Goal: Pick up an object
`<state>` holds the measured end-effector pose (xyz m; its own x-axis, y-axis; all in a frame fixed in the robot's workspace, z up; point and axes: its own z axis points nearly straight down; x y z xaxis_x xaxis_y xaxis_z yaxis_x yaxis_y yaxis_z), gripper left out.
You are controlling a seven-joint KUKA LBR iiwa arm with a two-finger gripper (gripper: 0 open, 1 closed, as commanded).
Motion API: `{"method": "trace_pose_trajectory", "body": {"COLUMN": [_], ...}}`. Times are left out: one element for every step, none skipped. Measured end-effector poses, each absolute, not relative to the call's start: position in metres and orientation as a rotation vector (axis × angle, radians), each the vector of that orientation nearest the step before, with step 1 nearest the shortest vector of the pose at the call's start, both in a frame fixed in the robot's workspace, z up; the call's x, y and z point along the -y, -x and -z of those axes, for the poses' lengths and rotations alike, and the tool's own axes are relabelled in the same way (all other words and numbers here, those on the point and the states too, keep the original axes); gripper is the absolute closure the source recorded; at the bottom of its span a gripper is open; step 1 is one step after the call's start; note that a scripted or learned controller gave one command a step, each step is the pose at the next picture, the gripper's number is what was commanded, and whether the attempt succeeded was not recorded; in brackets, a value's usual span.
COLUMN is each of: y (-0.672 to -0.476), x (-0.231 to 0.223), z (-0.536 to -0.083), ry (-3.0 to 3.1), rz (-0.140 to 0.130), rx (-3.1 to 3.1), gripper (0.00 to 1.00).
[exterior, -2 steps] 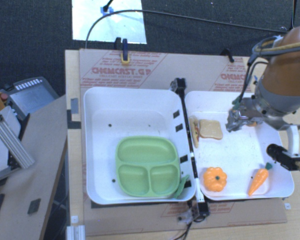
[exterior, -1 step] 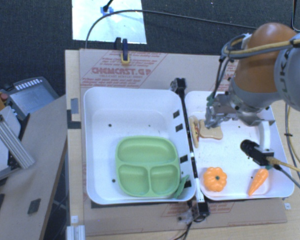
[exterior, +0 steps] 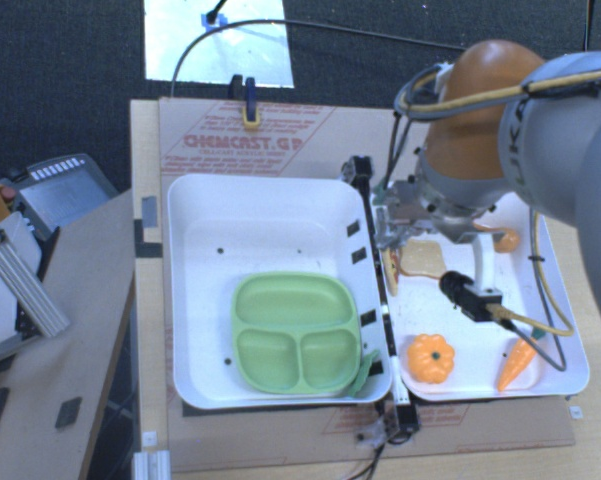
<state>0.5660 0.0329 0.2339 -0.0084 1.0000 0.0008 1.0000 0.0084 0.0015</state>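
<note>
I hang over the right bin (exterior: 570,368); the toast slice (exterior: 423,259) lies just below my fingers (exterior: 392,230), whose spread I cannot tell.

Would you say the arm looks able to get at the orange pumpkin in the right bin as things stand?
Probably yes. The pumpkin sits alone near the front of the right bin, nothing on top of it; the carrot lies apart, and the arm already hangs over that bin.
</note>
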Motion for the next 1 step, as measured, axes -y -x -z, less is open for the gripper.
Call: {"method": "trace_pose_trajectory", "body": {"y": [-0.5875], "x": [-0.0810], "z": [-0.2204], "ry": [-2.212], "rz": [-0.004], "rx": [-2.229], "gripper": [1.00]}}
